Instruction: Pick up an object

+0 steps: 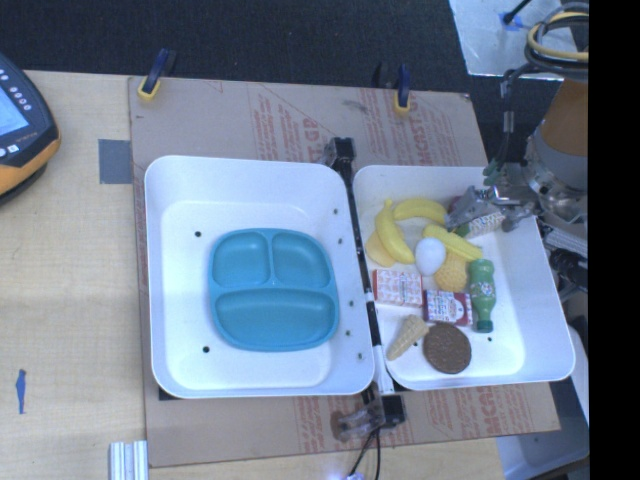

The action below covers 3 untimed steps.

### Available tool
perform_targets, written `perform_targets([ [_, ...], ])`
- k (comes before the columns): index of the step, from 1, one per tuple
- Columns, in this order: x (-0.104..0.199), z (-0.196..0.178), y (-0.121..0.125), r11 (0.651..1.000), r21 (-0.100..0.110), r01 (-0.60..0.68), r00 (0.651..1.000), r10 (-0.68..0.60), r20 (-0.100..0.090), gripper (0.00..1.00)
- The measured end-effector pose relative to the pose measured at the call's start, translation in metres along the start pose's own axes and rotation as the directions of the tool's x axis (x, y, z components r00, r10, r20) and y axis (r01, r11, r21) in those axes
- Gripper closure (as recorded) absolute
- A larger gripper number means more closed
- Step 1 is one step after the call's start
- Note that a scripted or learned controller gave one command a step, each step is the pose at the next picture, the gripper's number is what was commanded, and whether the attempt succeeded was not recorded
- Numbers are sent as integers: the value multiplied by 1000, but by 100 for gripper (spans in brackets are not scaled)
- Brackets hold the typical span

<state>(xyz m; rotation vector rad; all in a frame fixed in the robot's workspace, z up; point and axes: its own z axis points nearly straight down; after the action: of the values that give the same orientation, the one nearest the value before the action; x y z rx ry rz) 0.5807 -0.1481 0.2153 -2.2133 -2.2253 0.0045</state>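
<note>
The right bin (530, 368) holds a pile of toy food: yellow bananas (398, 226), a white egg (430, 256), a green bottle (482, 294), two small red-and-white cartons (397, 287), a brown round cookie (446, 349) and a cone (405, 337). My gripper (478, 208) hangs over the bin's far right part, just right of the bananas. I see nothing held between its fingers.
The left bin (165, 268) holds a blue divided plate (273, 290). Clamps (152, 74) pin the cardboard at the back edge. A yellow-and-black pendant (20, 118) lies at the far left of the bench. Cables and the arm's base crowd the right side.
</note>
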Motion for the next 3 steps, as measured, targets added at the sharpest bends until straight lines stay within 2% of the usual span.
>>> perform_targets([
  [1,-25,95,45,1000,-28,1,1000,0,11,0],
  [2,7,125,-28,1000,6,-2,1000,2,-2,0],
  [3,5,113,-26,1000,2,-1,1000,1,1,100],
])
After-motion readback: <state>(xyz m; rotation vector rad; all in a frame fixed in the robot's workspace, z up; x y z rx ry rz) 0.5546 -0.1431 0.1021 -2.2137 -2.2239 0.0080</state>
